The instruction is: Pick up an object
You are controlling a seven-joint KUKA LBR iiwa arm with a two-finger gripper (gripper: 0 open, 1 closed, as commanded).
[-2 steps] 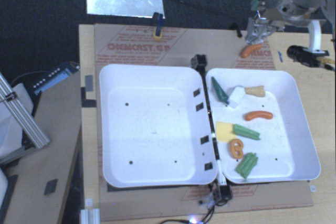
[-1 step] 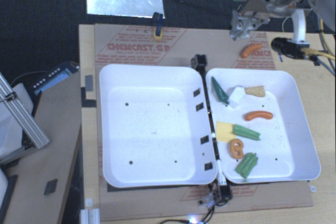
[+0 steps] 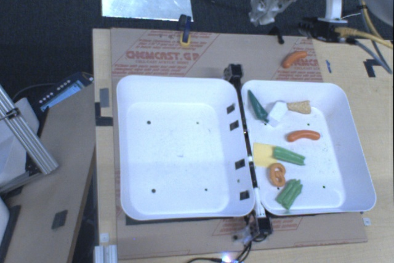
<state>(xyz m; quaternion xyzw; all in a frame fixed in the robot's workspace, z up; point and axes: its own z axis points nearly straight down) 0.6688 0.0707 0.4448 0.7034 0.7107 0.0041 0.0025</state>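
Two white bins side by side. Left bin (image 3: 178, 151): bare floor. Right bin (image 3: 345, 151): seven items — one dark green pepper (image 3: 258, 106), one white block (image 3: 277, 112), one tan cracker (image 3: 299, 107), one orange sausage (image 3: 303, 135), one yellow slab (image 3: 263, 154) under one green bean pod (image 3: 289, 156), one orange pretzel (image 3: 277, 174), one green bundle (image 3: 289, 193). A second sausage (image 3: 294, 59) lies on the bench beyond. Gripper (image 3: 266, 9) hangs above the bench's far edge; finger state cannot be told.

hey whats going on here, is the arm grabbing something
Not at this moment. The gripper hangs above the bench beyond the bins, with nothing visibly in it. The right bin holds small toy foods, including an orange sausage and a yellow slice. Another sausage lies outside on the cardboard.
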